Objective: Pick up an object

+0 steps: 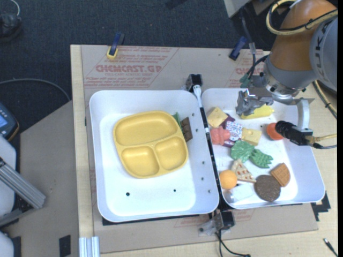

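Two shallow white bins sit side by side on a tan cardboard-covered desk [134, 63]. The left white bin [107, 191] carries a yellow three-compartment plastic tray [150, 143], lying flat toward the bin's upper half. At the tray's right edge, a small green piece and a small brown block [186, 128] rest against it.

The right white bin [311, 181] holds a scatter of small toy foods. Upper left: a pale yellow cheese-like wedge [216, 116]. Just below it, a pink-red lumpy piece [219, 136] and a purple-and-white wrapped item [233, 127], touching each other. A cream square cracker [251, 136] lies beside those. Below, two green leaf-shaped pieces [251, 154] — side by side. Along the lower part: an orange ball [228, 180], a tan waffle-like wedge [244, 172], a round dark brown cookie [267, 188] and an orange-brown ridged biscuit [280, 174]. A red round item [274, 131] lies near the right side, next to a black cylindrical part of the arm's fittings.

The grey arm with its orange band [300, 20] reaches in from the right. The tool [247, 107] is low over the upper part of the right bin, just beside a yellow banana-like piece [261, 111] — whether it touches is unclear. Whether the tool is spread or pressed together I cannot tell.
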Motion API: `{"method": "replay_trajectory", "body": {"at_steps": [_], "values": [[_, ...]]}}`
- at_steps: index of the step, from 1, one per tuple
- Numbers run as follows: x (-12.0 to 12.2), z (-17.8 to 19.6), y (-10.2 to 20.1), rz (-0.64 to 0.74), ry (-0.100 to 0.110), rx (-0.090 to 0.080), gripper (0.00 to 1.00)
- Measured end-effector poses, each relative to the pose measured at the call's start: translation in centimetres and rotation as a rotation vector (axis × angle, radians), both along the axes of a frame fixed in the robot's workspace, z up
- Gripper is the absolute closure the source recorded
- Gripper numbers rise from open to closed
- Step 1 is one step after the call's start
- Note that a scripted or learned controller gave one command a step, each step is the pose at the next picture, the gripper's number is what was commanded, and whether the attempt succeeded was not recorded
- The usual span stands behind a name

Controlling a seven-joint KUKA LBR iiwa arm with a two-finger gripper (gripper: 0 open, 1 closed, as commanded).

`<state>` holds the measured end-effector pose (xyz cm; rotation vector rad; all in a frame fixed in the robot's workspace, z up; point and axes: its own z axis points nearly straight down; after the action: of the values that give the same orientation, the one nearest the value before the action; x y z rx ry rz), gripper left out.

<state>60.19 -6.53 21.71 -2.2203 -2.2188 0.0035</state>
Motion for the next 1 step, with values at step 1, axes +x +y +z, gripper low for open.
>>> {"method": "replay_trajectory", "body": {"at_steps": [1], "values": [[0.47, 1.73, -0.53, 0.001, -0.008, -0.002, 1.00]]}}
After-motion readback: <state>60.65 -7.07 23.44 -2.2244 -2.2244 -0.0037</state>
